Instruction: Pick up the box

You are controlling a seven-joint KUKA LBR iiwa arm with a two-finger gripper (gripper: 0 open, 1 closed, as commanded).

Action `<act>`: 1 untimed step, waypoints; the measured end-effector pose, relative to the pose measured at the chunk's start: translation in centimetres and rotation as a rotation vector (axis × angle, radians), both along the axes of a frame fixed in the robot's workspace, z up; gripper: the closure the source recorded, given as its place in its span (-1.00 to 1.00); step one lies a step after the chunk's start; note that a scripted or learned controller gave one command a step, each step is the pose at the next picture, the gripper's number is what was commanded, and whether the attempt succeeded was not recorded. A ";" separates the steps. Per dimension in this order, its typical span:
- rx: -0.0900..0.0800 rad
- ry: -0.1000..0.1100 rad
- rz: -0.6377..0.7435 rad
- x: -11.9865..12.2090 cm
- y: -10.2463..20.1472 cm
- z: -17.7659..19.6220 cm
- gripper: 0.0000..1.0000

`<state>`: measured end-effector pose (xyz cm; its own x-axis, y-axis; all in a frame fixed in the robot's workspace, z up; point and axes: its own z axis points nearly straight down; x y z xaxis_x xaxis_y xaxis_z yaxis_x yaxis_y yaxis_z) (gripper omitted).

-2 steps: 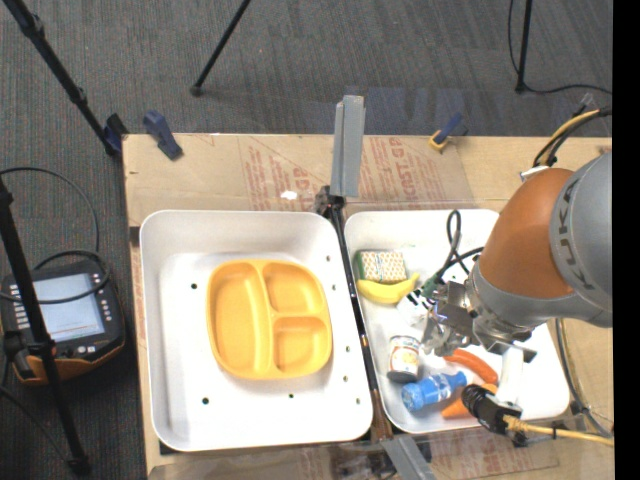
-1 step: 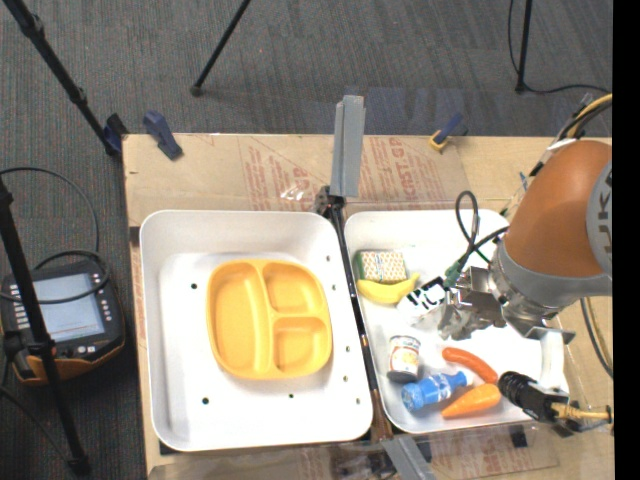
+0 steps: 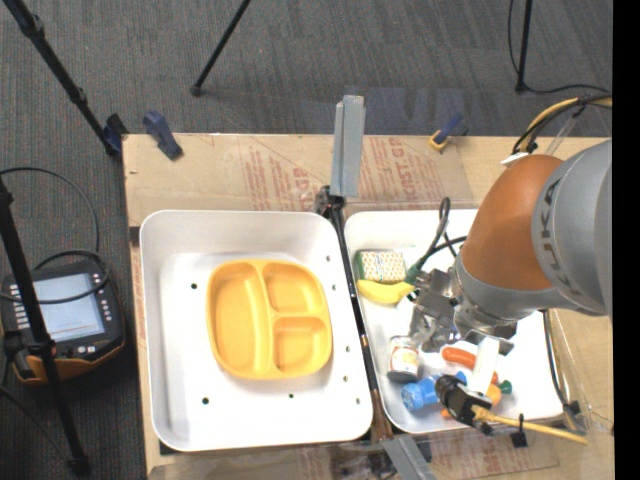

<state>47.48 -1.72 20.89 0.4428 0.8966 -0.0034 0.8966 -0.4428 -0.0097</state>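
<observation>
The gripper [image 3: 432, 313] hangs over the right bin [image 3: 385, 408] (finger state: cannot tell), with the box [image 3: 381, 265] just left, beside a banana [image 3: 384, 291].

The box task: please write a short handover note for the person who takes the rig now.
Gripper: low in the right bin, among the items; whether its fingers are open or shut cannot be told.
Box: small, patterned, at the right bin's far left corner, touching the banana. It lies on the bin floor, apart from the gripper.
Left bin: holds a yellow divided tray.
Done: nothing visible; the box is not lifted.
Left: move over the box, grasp it, lift it.
</observation>
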 end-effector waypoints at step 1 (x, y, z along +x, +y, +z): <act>0.000 0.009 0.002 0.0 0.0 0.7 1.00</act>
